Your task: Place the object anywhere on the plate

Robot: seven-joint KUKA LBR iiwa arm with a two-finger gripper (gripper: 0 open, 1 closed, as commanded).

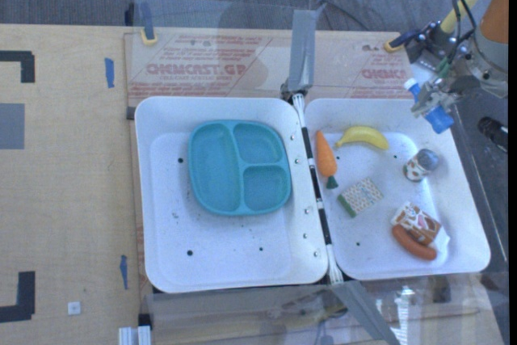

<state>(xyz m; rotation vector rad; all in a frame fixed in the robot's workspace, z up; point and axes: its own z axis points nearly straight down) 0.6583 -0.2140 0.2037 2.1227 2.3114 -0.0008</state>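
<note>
A teal plate (239, 166) with three compartments lies in the left bin (161, 198). The right bin (460, 198) holds a yellow banana (362, 136), an orange carrot (325, 157), a small checkered packet (360, 195), a small tin can (421, 164) on its side, and a hot dog with a patterned piece (417, 231). My gripper (432, 97) hangs at the upper right, just above the right bin's far corner, away from all the objects. Nothing shows between its fingers.
A grey divider strip (301, 52) rises behind the seam between the bins. Cardboard sheets lie behind both bins. Cables and the arm's body crowd the top right corner. The wooden bench extends to the left.
</note>
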